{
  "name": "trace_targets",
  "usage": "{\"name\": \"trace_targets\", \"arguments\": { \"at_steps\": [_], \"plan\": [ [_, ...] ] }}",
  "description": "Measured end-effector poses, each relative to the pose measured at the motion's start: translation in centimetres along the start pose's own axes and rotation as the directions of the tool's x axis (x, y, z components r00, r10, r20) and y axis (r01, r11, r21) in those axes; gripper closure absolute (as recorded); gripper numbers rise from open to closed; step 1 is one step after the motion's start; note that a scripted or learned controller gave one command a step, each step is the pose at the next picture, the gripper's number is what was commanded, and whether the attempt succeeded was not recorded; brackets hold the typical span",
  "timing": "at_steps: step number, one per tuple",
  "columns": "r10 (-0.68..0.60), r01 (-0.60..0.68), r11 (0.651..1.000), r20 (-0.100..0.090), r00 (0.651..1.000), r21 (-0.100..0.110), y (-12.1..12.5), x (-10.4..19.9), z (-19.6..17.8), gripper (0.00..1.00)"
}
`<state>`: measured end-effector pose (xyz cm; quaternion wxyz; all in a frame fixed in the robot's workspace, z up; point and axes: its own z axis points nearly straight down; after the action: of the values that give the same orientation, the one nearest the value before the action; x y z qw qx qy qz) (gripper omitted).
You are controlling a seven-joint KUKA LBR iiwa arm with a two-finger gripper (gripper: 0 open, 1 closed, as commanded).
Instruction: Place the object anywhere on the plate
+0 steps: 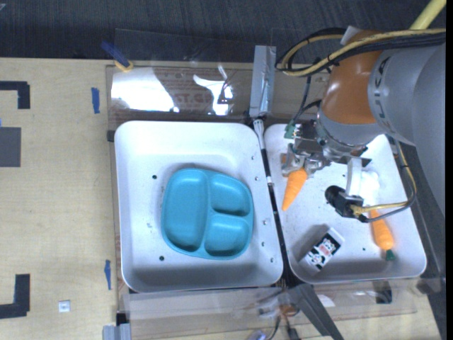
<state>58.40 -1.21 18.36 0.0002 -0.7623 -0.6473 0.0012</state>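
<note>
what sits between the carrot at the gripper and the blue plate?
Camera view: bare white floor of the right bin, then the two bins' adjoining rims, then bare floor of the left bin. Nothing else lies between the carrot and the blue plate.

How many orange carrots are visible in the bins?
2. One orange toy carrot hangs at the tool near the right bin's left side. The other orange carrot lies near that bin's right wall. The arm may hide more.
</note>
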Motion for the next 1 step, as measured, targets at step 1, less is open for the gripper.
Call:
{"name": "trace_targets", "arguments": {
  "at_steps": [1],
  "plan": [
    [-0.174, 0.174, 0.985, -0.003, 0.985, 0.001, -4.16, 3.92, -0.33, 1.0]
  ]
}}
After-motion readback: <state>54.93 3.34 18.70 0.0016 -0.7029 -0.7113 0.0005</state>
